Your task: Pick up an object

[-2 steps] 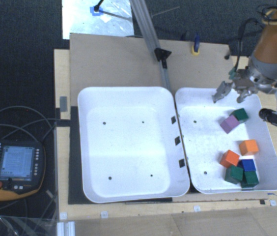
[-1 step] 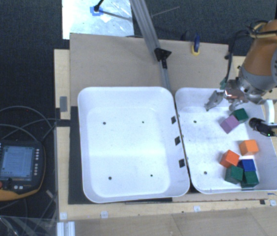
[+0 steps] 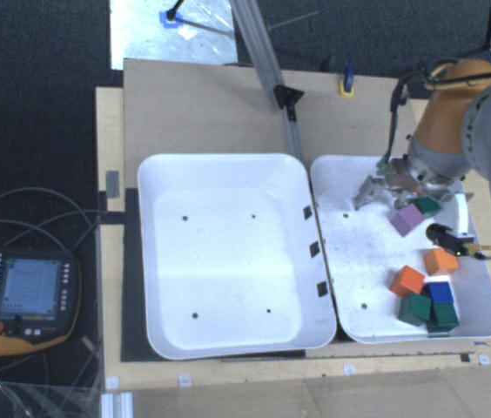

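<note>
Arm: we see the grey arm (image 3: pixel 489 124) with its orange band reaching in from the right, wrist down over the upper part of the right bin (image 3: pixel 350 320)
Gripper: the gripper (image 3: pixel 383 194) sits low over the bin floor, two metal fingers (image 3: pixel 366 196) splayed apart, and we see nothing between them
Purple block: the purple block (image 3: pixel 406 219) lies just beside the gripper, to its lower right, and we can't call it gripped
Green piece: a small green block (image 3: pixel 427 205) peeks out just beside the purple one, close under the wrist
Other blocks: two orange blocks (image 3: pixel 407 279) near the right wall, with a blue block (image 3: pixel 440 292) and dark green blocks (image 3: pixel 417 307) clustered in the bin's lower right corner
Left bin: we have the left bin (image 3: pixel 154 259) right beside its neighbour
Pendant: a control pendant (image 3: pixel 23 301) rests on the floor, far left
</note>
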Controlling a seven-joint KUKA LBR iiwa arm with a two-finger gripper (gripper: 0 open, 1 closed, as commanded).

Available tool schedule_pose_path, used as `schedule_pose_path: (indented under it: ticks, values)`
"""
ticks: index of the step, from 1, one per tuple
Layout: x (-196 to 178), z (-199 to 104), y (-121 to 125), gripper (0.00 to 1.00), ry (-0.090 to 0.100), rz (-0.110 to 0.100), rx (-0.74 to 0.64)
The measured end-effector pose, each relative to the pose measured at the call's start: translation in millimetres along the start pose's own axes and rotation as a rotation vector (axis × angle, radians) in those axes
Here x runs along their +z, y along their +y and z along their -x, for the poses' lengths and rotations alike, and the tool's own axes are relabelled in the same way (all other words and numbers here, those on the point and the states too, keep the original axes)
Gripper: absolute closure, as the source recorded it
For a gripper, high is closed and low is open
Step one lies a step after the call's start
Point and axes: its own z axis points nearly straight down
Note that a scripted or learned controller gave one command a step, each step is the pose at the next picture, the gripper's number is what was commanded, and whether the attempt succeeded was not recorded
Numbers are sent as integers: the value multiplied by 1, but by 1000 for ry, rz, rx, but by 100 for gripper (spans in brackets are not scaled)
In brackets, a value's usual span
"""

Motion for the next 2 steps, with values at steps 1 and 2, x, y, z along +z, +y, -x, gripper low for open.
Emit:
schedule_pose_path:
  ticks: [1,2]
  values:
    - [-15,1,3,100,-1,9,-2]
    - [-81,0,2,100,-2,13,-1]
